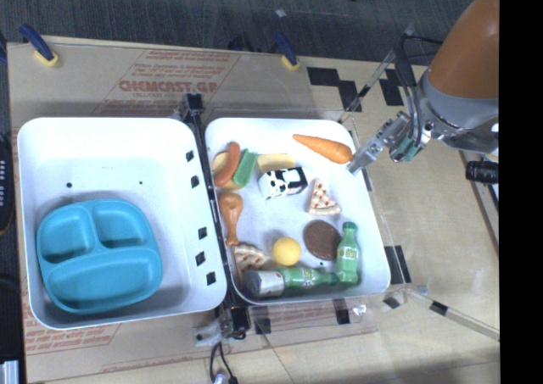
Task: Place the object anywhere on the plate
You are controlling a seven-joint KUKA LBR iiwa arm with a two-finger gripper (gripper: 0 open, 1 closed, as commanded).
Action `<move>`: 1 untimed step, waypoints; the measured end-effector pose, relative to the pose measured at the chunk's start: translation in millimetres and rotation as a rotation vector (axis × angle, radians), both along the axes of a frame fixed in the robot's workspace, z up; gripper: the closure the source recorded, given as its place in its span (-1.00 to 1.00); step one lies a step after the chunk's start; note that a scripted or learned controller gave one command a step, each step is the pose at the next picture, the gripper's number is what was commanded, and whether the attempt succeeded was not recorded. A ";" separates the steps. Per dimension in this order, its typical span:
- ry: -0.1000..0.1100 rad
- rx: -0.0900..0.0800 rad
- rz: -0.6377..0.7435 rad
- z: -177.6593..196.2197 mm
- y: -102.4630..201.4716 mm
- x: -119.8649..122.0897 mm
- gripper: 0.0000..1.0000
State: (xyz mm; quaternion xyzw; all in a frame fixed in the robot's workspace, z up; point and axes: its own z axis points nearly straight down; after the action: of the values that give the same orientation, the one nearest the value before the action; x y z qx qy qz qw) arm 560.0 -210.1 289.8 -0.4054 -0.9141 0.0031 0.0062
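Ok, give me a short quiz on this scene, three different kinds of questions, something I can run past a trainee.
1. True or false: the blue plate lies in the left bin.
2. Which item lies nearest the gripper? A) lemon B) carrot C) cookie
3. Fill in: the toy cow sits in the ___ bin.

Key: 1 true. 2 B. 3 right, the right bin.
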 end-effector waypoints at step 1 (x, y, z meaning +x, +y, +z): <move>-0.018 -0.004 -0.049 100.4 0.1 63.8 1.00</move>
State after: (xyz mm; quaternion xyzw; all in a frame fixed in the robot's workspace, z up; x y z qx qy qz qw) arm 623.7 -210.0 390.2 -0.4276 -0.9040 0.0012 -0.0029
